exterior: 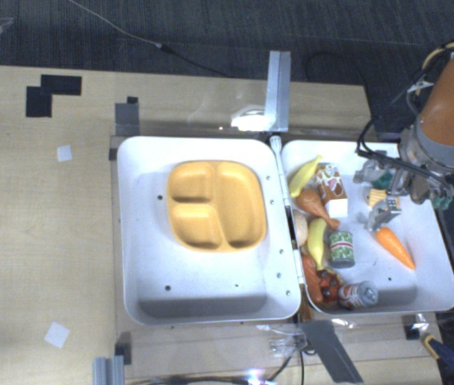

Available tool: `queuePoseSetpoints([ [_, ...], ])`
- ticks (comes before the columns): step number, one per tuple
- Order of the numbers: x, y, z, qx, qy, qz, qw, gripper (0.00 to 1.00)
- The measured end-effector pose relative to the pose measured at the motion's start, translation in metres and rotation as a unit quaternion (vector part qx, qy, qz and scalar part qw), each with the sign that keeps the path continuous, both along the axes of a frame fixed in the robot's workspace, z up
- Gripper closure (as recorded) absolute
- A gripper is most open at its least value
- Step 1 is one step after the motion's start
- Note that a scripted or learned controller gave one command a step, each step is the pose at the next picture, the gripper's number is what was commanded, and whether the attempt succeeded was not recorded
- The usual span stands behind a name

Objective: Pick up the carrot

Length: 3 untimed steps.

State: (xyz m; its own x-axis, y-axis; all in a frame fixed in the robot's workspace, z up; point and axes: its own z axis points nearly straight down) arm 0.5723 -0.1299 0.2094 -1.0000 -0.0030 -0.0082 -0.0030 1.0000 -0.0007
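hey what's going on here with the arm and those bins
A grey and orange robot arm reaches in from the right over the right bin, its gripper hanging just above the thick end of the carrot. The carrot lies on the bin floor, not lifted. The left bin holds a yellow divided tray.

Glossy white plastic bins [143, 239] sit on a matt pale wooden bench [42, 239]; smooth yellow plastic tray [215, 204].

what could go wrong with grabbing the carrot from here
The tool sits just above the carrot's top end, not its middle, so a grasp may slip off the taper. The carrot lies tilted near the right bin's wall. A green can stands close on its left.
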Motion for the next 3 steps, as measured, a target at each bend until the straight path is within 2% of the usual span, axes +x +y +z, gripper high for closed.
queuePoseSetpoints([
  [1,-0.023,-0.036,-0.119,-0.0014,-0.005,-0.007,1.0,0.0],
  [2,-0.02,-0.034,-0.106,-0.0021,-0.008,-0.004,1.0,1.0],
  [3,-0.004,0.014,0.015,-0.0005,-0.007,0.002,1.0,1.0],
])
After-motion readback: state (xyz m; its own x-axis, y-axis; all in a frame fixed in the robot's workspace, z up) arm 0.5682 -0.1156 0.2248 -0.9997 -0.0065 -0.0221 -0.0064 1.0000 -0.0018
